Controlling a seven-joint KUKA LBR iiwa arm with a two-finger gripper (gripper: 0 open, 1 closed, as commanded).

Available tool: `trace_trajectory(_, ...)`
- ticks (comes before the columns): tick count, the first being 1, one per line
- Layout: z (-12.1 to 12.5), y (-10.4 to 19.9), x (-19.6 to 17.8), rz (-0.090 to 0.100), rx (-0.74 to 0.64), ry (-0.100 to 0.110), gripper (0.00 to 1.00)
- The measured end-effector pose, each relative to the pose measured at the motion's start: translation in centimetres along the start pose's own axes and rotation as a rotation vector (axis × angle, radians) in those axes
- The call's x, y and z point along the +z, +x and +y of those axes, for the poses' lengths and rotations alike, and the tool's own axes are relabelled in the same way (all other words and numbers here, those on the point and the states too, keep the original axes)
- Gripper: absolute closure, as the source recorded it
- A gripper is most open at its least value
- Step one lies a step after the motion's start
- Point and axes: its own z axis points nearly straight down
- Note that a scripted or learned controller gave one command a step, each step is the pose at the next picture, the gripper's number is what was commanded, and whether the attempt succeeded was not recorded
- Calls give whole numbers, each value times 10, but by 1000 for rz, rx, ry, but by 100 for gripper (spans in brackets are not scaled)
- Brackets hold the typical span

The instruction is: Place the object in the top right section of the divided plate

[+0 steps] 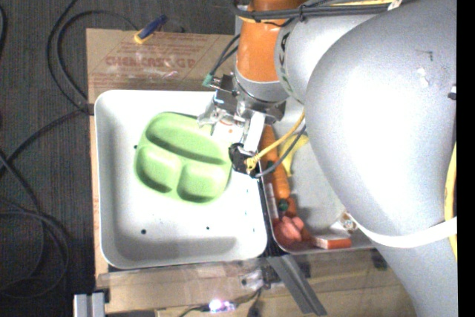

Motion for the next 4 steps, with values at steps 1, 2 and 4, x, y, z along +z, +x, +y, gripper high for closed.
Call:
trace_trajectory(1, 7, 20, -39, 0, -85, -1, 100)
trace_trajectory(2, -43, -39, -25, -1, -33, -1, 100)
trace_trajectory(4, 41, 60, 35, -3, 250, -2, 100)
